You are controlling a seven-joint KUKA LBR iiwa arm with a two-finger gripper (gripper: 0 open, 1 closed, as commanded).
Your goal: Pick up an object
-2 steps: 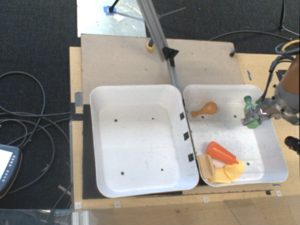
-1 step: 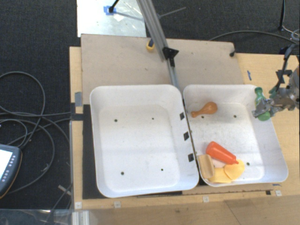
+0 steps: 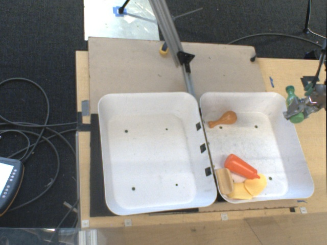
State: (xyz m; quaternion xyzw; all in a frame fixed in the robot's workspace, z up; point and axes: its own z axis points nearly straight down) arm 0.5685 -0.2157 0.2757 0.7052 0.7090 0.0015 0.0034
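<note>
**Gripper hangs at right bin's edge with a green object in its grasp**

A wooden bench (image 3: 240,65) carries two shallow white bins side by side, seen from above at a slant. The left bin (image 3: 110,188) sits just beside the right bin (image 3: 299,177), their inner rims touching along a seam marked by small black clips. A grey board (image 3: 127,65) lies under the far part of both bins. A slanted grey pole (image 3: 166,22) runs from the far edge of the view down to the seam between the bins, ending at the far rims. Black cables (image 3: 30,131) loop over the dark floor at left, and the corner of a tablet-like device (image 3: 7,182) lies at the near left.

The gripper (image 3: 298,110) reaches in from the right and hangs over the far right rim of the right bin. Its fingers appear closed around a small green object (image 3: 293,105), which looks bottle-shaped, though the detail is too small to confirm.

In the right bin, a tan drumstick-shaped toy (image 3: 224,119) lies at the far left, well apart from the rest. At the near side, an orange cone-shaped piece (image 3: 240,166) rests on a cluster of yellow pieces (image 3: 253,187), with a beige block (image 3: 224,180) touching them against the bin's left wall.
</note>
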